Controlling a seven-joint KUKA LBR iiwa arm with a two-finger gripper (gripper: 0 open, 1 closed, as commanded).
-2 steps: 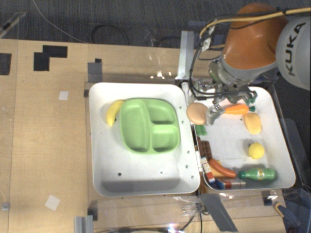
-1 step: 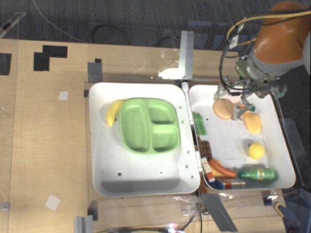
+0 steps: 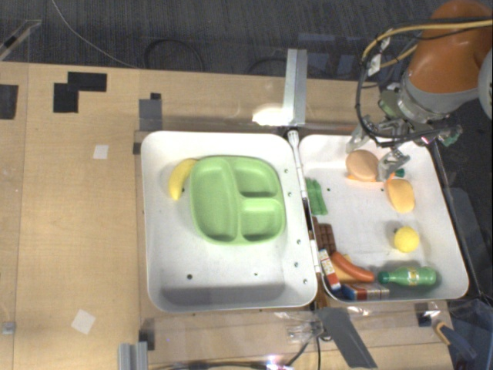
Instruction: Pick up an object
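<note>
In the right bin (image 3: 362,230) lie a round tan bun (image 3: 362,165), an orange-yellow oval piece (image 3: 400,195), a yellow lemon (image 3: 406,240), a green bottle (image 3: 407,277), a red-orange sausage (image 3: 352,267), a green flat packet (image 3: 316,196) and a brown chocolate bar (image 3: 326,240). My gripper (image 3: 393,163) hangs over the bin's far side, just right of the bun and above the oval piece. Nothing shows between its fingers.
The left bin (image 3: 166,276) holds a green divided tray (image 3: 235,197) and a yellow banana (image 3: 179,177) by the tray's left edge. A metal post (image 3: 295,91) stands behind the gap between the bins. Cables loop above the wrist.
</note>
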